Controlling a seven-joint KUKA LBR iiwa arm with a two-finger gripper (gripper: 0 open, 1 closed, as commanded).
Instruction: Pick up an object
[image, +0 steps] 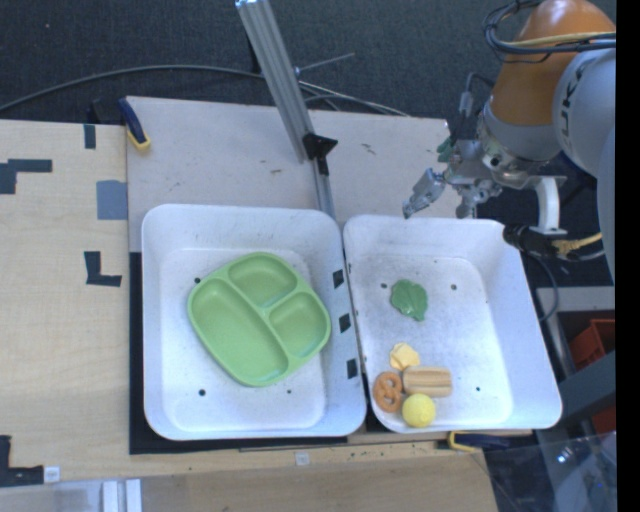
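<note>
Flat, crinkled green leaf (409, 299) (dark, matte) lies below the open, empty gripper (440, 203).

Arm (560, 80) cut off by the top and right edges; only wrist, orange band and part of a grey link in frame. Gripper (440, 195) small and seen from above, fingers foreshortened against the bench; gap between them unreadable. Metal post (285, 85) runs out of the top edge, its upper end unseen. Bench (60, 300) cropped at left and bottom. Small pieces at the right bin's (520, 300) near corner crowd together: the yellow chunk (404, 356) too small to identify, the round brown piece (387, 389) partly overlapped by the ball (419, 410). Red thing (602, 345) at right edge cropped, unidentifiable.
</note>
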